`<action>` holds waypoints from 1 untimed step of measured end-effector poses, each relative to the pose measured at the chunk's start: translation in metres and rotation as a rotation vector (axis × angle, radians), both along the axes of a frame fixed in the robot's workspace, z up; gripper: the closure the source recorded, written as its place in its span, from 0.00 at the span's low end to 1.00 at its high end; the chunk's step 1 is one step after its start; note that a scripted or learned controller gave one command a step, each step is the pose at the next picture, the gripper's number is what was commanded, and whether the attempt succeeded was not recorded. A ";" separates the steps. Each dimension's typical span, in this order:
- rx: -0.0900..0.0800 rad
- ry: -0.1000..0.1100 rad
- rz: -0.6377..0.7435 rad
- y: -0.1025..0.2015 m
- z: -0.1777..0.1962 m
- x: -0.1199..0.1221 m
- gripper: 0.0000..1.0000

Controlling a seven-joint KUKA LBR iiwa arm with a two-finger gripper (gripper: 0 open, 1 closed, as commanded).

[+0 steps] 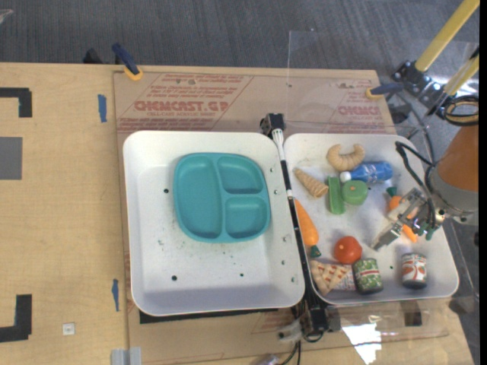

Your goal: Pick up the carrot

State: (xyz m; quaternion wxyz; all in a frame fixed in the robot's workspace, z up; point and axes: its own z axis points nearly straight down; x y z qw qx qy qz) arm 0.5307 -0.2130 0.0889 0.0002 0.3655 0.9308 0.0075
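The right-hand shallow white plastic bin serves as the landmark here, and the grey arm with its orange band reaches in over that bin's outer side, away from the neighbouring white bin that holds the teal divided plate. The two-finger gripper hangs low over the bin's outer half, among small clutter; whether it is released or clenched cannot be told from this angle, and nothing can be seen held in it. The long orange toy carrot with a green top lies on the opposite side of the bin, hard against the wall shared with the neighbouring bin, running along that wall with its green end toward the bin's near edge. The step in hand looks like the approach, with the grasp not yet made. To do it well, the gripper should likely cross the bin, turn so that it closes across the carrot's width, and come down on the thicker middle. The wall leaves little room on one side, so a slight offset toward the bin's centre seems wise. The round red toy tomato sits near the carrot's green end and could be knocked.
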 end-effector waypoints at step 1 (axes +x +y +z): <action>-0.013 -0.018 0.001 -0.003 0.014 0.005 1.00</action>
